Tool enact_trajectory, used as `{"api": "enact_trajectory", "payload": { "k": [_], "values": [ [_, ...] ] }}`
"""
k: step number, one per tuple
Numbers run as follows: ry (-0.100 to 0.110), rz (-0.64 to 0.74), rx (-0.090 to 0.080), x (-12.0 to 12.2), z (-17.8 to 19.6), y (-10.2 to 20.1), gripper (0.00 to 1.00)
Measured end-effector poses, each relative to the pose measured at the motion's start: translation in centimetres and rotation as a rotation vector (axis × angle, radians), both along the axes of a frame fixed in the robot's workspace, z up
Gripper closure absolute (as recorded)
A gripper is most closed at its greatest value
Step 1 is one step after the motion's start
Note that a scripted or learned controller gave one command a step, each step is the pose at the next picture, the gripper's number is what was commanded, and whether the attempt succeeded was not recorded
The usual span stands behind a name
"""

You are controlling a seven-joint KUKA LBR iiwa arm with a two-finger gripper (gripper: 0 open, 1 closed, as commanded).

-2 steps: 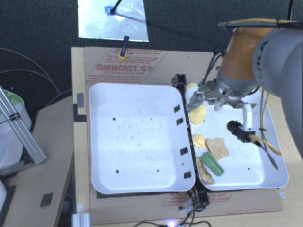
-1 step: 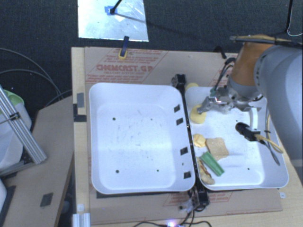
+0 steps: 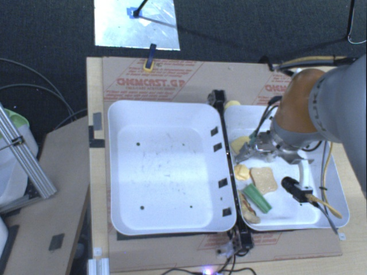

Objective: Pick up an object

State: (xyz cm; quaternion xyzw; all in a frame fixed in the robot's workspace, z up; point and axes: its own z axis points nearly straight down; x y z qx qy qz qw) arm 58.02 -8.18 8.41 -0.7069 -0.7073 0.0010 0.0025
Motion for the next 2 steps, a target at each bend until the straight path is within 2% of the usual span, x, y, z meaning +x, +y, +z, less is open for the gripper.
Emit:
{"api": "enact_trajectory", "payload": {
  "k": [1,2],
  "values": [
    [-0.009,0.008,0.001,-7.5,10.6,6.3,0.00],
    [-0.009,-0.004,-0.004,-4.5,0.0,-0.7,0.00]
  ]
}}
